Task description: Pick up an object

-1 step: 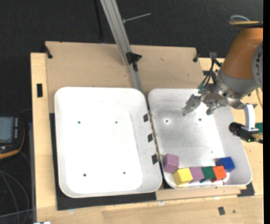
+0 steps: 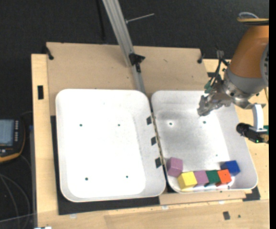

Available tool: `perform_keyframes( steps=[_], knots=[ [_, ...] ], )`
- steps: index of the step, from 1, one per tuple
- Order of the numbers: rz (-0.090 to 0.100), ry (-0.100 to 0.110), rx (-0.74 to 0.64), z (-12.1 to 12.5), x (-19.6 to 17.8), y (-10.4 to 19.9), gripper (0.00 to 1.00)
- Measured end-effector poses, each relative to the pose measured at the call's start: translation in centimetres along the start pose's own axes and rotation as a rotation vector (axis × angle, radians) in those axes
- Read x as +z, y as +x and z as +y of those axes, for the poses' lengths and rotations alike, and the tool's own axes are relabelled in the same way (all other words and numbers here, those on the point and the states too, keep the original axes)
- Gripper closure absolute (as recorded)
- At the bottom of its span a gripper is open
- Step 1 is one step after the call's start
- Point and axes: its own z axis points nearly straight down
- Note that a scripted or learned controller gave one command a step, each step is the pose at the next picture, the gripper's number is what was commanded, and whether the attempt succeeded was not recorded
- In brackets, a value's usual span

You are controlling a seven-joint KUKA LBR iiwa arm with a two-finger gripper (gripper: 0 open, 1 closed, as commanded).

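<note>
- Small coloured blocks cluster along the near wall of the right bin [image 2: 176, 109], at about 6 o'clock from the bin's centre: a purple block [image 2: 175, 166] set slightly apart at the row's left, then a yellow block [image 2: 187, 180], a second, paler purple block [image 2: 201, 177], a green block [image 2: 211, 177], an orange block [image 2: 223, 176] and a blue block [image 2: 231, 167].
- The blocks look like stiff, light cubes with flat faces and crisp edges, probably wood or plastic; they should neither deform nor break under a pinch, though smooth faces could slip.
- The lone purple block looks the easiest target, with free space on most sides; a grasp across two opposite flat faces seems best. The others touch or nearly touch each other and the bin wall, leaving little room for fingers.
- The gripper [image 2: 206, 106] hangs over the bin's far half, at about 12 o'clock from the blocks and well apart from them; nothing shows between its fingers, and how far they are spread cannot be told.
- The right bin is shallow, white and rounded at the corners, its floor dulled with grey scuffing.
- The left bin [image 2: 66, 128], at 9 o'clock, is the same moulded white tray, matte and cleaner.
- Both sit on a pale wooden bench [image 2: 90, 66]; a slanted metal rail [image 2: 121, 27] rises at 12 o'clock.
</note>
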Motion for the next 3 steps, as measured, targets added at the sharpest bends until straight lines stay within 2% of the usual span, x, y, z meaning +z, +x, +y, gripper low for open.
perform_keyframes(
  steps=[1,2,3],
  knots=[
    [0.0,0.011,-0.003,1.9,12.5,3.0,1.0],
    [-0.002,-0.004,0.003,-4.8,-4.3,1.7,1.0],
    [0.003,0.015,0.002,-10.8,3.7,5.8,1.0]
  ],
)
